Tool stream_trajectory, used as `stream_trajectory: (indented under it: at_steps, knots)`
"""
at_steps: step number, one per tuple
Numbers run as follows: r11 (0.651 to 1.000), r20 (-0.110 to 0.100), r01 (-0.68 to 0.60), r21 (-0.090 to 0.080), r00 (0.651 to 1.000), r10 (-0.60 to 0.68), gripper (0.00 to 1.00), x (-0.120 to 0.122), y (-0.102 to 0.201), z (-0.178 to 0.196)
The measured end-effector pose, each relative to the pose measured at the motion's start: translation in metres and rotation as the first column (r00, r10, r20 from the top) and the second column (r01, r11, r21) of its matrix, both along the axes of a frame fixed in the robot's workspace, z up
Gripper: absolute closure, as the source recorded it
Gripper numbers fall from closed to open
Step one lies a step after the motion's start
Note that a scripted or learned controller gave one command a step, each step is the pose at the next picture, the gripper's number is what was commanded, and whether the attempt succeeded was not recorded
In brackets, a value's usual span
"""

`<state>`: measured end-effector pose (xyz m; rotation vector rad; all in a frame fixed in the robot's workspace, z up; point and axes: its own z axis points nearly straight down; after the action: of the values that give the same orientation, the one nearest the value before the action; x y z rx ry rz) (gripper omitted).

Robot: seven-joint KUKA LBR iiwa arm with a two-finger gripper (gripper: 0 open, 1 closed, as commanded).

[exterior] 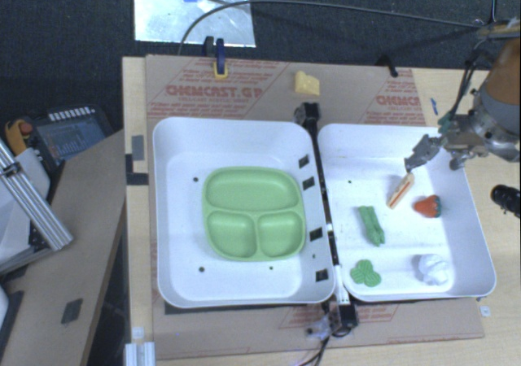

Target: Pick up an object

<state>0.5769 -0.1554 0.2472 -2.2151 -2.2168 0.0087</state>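
2 shallow white bins are seen side by side from above. In the left bin [175,193] a pale green plastic plate [251,211] with 3 compartments is laid. In the right bin [472,218] 5 small toy-like items are scattered: a thin tan stick [400,190], a red strawberry shape [427,206], a green ridged piece [372,224], a flat green leafy piece [365,274] and a crumpled white lump [431,267]. The gripper [423,153] is held at the upper right of the right bin, and nothing is seen between its fingers; their opening cannot be told. The tan stick is judged the nearest object, lying just below and slightly left of the gripper, its long axis slanted from upper right to lower left. All 5 items appear smooth and small.
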Motion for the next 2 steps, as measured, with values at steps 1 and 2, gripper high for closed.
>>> stream_trajectory:
  at_steps: [1,2]
  knots:
    - [1.0,0.011,-0.002,-0.002,1.0,0.002,0.0,0.002,0.0,0.006]
    - [1.0,0.008,-0.003,-0.001,1.0,0.003,0.0,0.011,0.004,-0.04]
